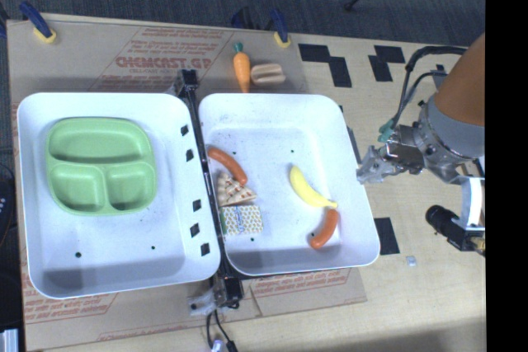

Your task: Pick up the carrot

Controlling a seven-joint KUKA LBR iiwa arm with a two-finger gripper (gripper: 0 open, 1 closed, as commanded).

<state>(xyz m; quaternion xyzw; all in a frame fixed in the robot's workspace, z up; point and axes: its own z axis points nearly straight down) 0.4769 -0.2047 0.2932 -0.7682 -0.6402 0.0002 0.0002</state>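
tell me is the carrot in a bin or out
Out. The carrot lies on the bench behind the right bin, beside a small bun.

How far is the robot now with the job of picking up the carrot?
Nothing looks done yet. The carrot lies on the cardboard behind the right bin, beside a small bun-like toy, untouched. The gripper is at the bin's right edge, far from the carrot, with nothing visible in it. Still left: reach the carrot, grasp it and lift it.
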